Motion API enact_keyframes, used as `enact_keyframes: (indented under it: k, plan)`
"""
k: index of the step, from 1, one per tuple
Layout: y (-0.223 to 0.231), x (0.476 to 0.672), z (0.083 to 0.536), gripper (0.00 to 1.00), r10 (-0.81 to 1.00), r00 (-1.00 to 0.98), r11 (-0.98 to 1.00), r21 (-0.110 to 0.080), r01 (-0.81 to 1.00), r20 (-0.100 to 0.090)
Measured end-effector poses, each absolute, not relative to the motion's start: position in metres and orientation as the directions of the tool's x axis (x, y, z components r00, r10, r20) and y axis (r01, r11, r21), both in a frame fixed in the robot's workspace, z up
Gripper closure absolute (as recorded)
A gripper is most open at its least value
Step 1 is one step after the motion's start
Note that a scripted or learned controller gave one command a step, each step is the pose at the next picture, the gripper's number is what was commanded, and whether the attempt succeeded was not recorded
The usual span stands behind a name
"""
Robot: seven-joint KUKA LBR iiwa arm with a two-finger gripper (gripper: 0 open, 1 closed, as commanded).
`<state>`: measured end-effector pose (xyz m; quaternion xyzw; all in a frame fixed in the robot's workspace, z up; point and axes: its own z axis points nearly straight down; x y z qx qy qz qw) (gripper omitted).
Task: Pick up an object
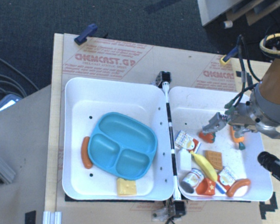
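Presently the hand (217,126) hovers, fingers apart, over a small red rounded plastic toy (207,137) near the right white bin's (250,195) far edge — light, stiff, slippery; grip across its middle.

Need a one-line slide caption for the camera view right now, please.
KUKA arm's gripper hovers over a small red toy in the right white bin; a blue divided plastic tray sits in the left bin.

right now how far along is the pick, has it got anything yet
Done: the arm has reached into the right bin. In hand: the gripper sits low right above a small red item, though nothing is visibly held. Left: closing on an object and lifting; banana and can lie untouched.
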<state>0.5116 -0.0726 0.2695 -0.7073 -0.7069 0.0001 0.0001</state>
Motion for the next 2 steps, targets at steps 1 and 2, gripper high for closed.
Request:
enact_keyframes:
  k: [1, 2]
  plan:
    - [-0.1223, 0.5462, 0.1202, 0.0, 1.0, 0.0, 0.0, -0.002, 1.0, 0.001]
    - [-0.1221, 0.5468, 0.1302, 1.0, 1.0, 0.001, -0.001, 0.0, 1.0, 0.0]
